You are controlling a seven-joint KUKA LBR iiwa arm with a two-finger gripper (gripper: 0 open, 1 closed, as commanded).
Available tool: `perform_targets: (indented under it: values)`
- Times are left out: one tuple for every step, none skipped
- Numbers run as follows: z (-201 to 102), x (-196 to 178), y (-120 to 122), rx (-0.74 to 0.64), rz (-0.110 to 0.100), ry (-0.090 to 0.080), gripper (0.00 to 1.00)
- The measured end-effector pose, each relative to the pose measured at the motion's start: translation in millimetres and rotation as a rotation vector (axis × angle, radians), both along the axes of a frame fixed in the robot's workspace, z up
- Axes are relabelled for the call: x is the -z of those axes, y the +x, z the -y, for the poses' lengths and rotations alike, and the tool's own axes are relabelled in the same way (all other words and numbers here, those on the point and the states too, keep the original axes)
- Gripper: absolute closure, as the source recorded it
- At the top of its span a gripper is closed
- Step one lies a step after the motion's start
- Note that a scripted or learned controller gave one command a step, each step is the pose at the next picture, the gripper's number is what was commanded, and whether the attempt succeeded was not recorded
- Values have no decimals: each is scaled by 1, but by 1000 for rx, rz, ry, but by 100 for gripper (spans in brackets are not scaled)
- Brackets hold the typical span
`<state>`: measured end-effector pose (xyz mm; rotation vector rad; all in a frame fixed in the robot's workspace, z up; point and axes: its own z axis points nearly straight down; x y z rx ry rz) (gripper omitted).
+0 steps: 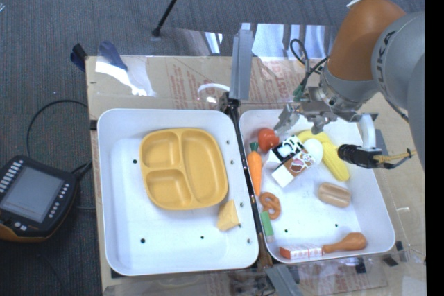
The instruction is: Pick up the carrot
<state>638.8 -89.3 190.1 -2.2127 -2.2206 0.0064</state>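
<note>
The slim orange toy carrot (255,172) with a green top lies lengthwise along the left wall of the right shallow white bin (378,218), untouched. Just below it sits a brown pretzel (270,204); just beside its upper end is a red tomato (268,138), and to its right a small white carton (293,161) with black and brown print. Further right lie a yellow corn cob (331,157), a tan bread roll (334,194) and a chicken drumstick (344,242). The two-finger gripper (302,120) hangs above the bin's upper part, its fingers spread, pinching nothing. The left white bin (121,232) holds a yellow divided plate (184,168) and a cheese wedge (227,216).
</note>
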Motion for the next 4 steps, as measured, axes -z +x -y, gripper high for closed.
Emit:
perform_targets:
  values:
    - [-3,81,-41,-37,24,-4,0]
    - [-5,16,-69,175,3,-2,0]
    - [-3,93,-27,-112,12,-5,0]
    - [-76,3,-99,-242,7,1,0]
